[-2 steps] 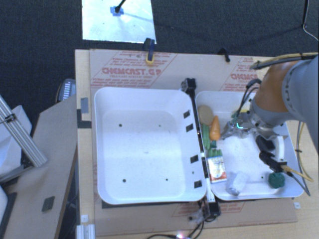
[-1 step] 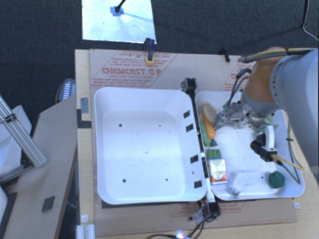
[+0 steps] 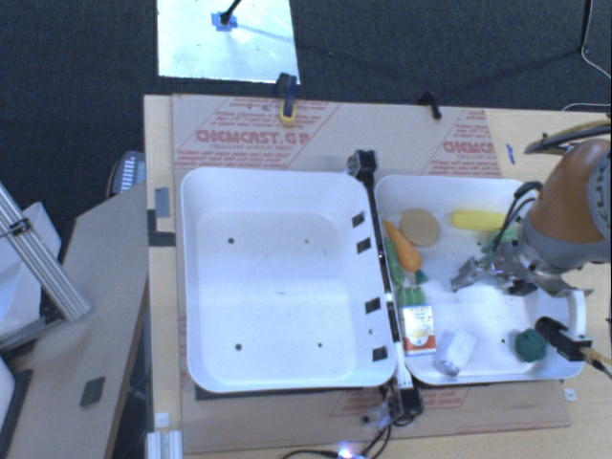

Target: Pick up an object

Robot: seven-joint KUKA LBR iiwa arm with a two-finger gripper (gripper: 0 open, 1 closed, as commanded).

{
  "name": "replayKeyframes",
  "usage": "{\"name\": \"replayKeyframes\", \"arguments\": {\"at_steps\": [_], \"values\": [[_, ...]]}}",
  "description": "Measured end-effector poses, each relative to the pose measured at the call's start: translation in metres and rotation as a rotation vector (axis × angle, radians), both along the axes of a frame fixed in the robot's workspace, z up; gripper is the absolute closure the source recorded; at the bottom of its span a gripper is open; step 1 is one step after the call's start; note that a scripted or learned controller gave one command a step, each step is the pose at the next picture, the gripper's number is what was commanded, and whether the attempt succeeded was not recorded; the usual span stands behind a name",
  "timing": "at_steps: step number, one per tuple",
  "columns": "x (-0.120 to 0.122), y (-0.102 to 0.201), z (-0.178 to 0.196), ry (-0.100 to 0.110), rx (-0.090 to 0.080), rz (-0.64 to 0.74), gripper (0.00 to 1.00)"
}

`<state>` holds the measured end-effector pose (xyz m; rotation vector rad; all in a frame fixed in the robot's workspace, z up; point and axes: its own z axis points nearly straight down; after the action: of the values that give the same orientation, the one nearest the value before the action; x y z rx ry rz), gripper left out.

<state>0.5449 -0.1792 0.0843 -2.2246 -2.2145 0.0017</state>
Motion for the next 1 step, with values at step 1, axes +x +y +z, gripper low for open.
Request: {"name": "replayKeyframes", "arguments": {"at_steps": [1], "values": [[0.0033, 0.0258, 0.127, -0.015, -0.003, 0.011, 0.0]]}}
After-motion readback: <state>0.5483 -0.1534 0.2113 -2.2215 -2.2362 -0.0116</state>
